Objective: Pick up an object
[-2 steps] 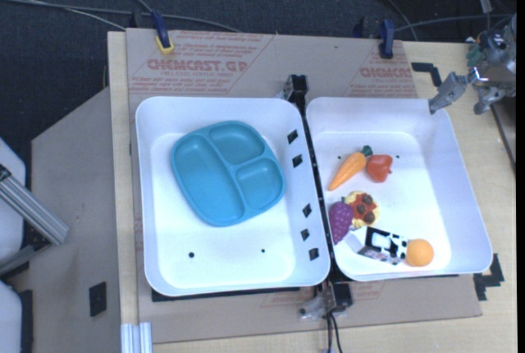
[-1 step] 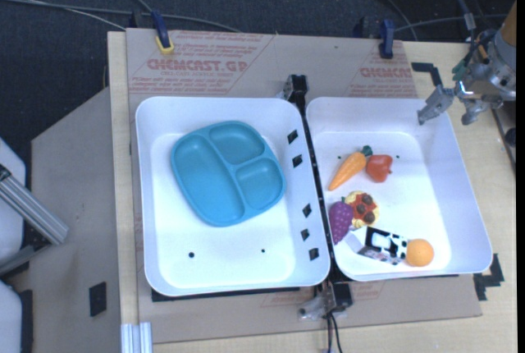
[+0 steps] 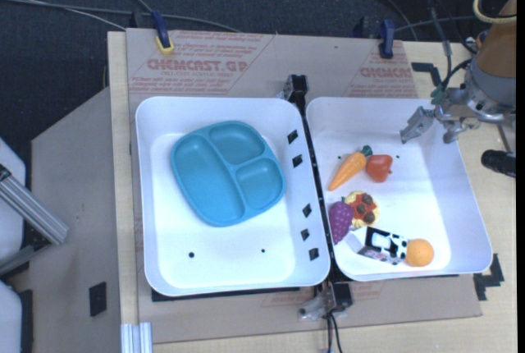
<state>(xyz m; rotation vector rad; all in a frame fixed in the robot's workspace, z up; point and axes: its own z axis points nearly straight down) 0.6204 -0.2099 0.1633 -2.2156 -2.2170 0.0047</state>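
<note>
Carrot (image 3: 348, 169) lies untouched; claw (image 3: 433, 126) (fingers blurred) hovers apart.

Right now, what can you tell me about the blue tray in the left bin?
The blue divided tray looks like smooth moulded plastic, light blue, with rounded corners and three compartments: one large one along its left side and two smaller ones on its right. It lies flat on the floor of the left bin, turned at an angle to the bin walls, in the upper middle part. Nothing lies in it or touches it.
</note>
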